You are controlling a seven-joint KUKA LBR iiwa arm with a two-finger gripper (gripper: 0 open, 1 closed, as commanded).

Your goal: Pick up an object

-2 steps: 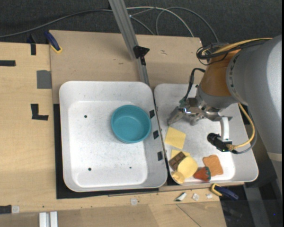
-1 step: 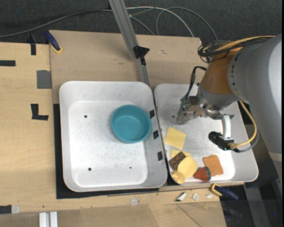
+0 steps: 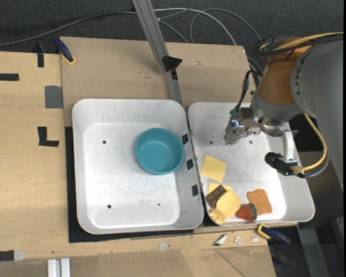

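While the arm hangs over the right side, start at the left bin (image 3: 92, 154), where a teal bowl (image 3: 158, 150) sits upright. It looks light, stiff and smooth, so the thin rim is the place to pinch. Over to the right bin (image 3: 288, 212): a flat yellow square (image 3: 213, 168), probably soft foam and hard to get under, then a brown block (image 3: 214, 195), a yellow lump (image 3: 228, 203), something red (image 3: 247, 212) and an orange piece (image 3: 259, 201), all crowded near the front. The gripper (image 3: 235, 133) hovers above bare floor behind them, carrying nothing; I cannot tell how it is set.
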